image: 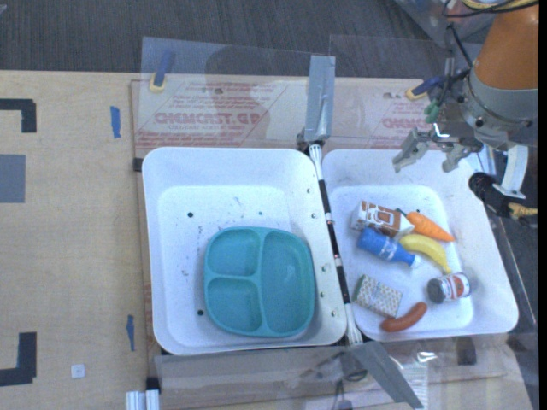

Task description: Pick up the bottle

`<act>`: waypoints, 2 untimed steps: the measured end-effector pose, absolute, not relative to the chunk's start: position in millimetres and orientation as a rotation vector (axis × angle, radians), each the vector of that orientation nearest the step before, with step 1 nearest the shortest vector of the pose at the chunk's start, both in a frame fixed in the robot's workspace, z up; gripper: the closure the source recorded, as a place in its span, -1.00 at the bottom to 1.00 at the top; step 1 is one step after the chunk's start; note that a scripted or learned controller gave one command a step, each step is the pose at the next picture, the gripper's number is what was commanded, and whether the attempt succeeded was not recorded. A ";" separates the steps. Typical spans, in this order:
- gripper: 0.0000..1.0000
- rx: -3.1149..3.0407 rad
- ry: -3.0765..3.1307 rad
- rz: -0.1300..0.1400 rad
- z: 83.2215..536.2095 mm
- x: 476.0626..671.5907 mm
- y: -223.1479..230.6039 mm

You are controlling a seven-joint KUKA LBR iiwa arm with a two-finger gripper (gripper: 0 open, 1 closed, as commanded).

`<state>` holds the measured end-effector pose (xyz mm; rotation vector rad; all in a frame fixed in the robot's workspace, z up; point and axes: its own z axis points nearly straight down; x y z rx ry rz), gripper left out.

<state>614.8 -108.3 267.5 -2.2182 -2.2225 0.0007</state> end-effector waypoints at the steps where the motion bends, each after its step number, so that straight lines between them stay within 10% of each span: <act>1: -1.00 -2.288 -2.150 0.002 105.2 536.4 -112.5; 2: -1.00 -2.128 -2.322 -0.007 88.4 563.6 -96.1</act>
